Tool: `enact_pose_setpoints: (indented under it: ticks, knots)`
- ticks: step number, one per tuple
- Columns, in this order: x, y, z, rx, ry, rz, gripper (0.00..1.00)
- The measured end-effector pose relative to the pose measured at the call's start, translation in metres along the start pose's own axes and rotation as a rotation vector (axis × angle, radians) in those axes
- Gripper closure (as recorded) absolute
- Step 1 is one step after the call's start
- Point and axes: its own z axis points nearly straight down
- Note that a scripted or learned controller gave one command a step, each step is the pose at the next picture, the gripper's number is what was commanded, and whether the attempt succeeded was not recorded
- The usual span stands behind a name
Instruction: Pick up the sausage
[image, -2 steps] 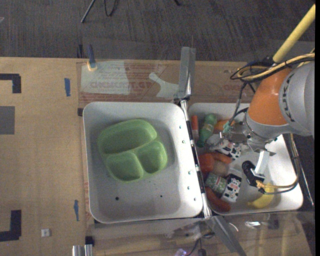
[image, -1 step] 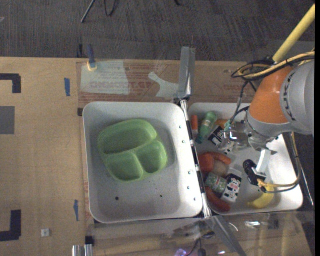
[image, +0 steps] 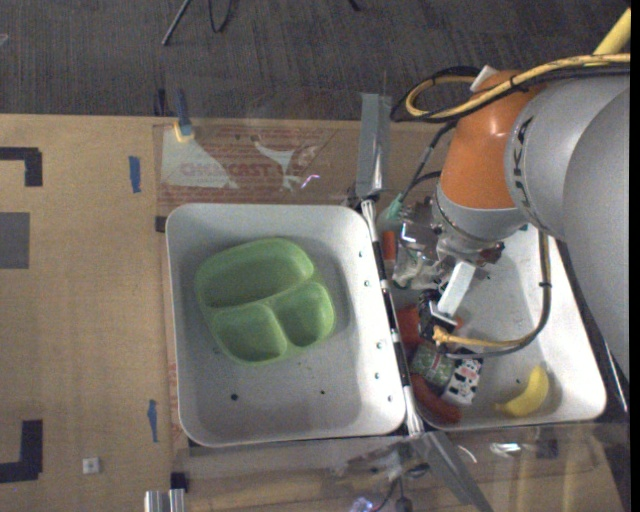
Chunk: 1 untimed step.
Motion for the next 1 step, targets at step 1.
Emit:
enact_pose_setpoints:
  ticks: [1]
  knots:
    - [0.0686,0.0700,-0.0484,0.000,-0.003,0.066,1.00]
